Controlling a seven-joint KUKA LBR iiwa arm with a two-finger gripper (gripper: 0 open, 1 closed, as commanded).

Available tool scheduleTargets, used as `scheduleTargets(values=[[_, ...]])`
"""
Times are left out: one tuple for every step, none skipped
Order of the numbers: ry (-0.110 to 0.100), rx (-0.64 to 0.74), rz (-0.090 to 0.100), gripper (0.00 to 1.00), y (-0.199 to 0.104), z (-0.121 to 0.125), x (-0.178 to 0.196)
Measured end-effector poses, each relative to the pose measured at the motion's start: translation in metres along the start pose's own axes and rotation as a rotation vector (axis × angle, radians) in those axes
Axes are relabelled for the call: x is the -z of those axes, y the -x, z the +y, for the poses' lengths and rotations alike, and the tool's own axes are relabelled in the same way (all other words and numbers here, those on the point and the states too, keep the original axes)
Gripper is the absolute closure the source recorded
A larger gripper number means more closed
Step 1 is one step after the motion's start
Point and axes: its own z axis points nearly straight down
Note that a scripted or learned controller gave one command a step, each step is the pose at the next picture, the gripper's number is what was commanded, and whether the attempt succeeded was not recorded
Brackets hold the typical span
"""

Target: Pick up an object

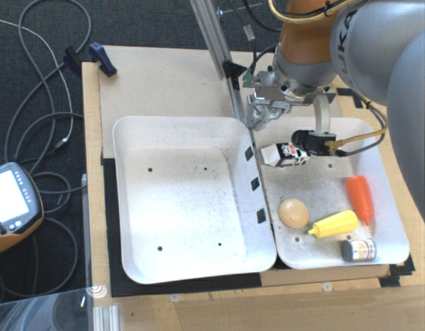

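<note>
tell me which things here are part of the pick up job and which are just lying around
Part of the job:
gripper, at the right bin's far left corner
right bin
small white carton
tan ball
yellow bottle
orange carrot-shaped piece
small jar

Just lying about:
left bin
blue clamp
handheld pendant
cables on the floor

arm (pixel 315 40) over right bin (pixel 391 250) | carrot (pixel 360 197), yellow bottle (pixel 334 224), ball (pixel 293 213) inside

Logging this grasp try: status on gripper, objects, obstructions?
Gripper over right bin's far-left corner, nothing seen between fingers. Carton, ball, carrot, yellow bottle, jar all lying in bin. Path unobstructed.
</note>
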Motion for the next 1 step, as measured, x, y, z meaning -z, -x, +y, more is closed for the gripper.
scheduleTargets(values=[[0.000,0.001,0.000,1.00,-0.0558,-0.0082,-0.0133]])
